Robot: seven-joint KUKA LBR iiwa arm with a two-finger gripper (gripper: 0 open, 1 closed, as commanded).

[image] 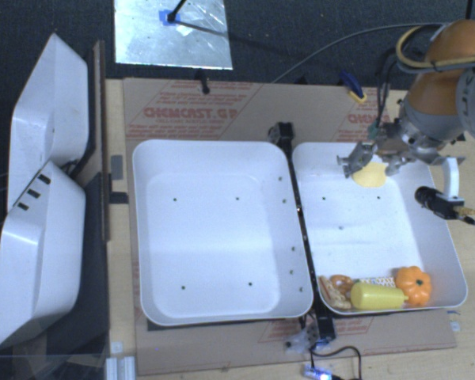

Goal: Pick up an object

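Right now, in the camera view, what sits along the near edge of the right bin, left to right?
Pretzel-like brown snack → yellow-green object → orange pumpkin-like object. All three lie along the right bin's near wall.

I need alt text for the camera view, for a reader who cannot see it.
The gripper hangs over a pale yellow object at the far end of the right bin. An orange pumpkin, a yellow-green object and a pretzel lie along its near edge.
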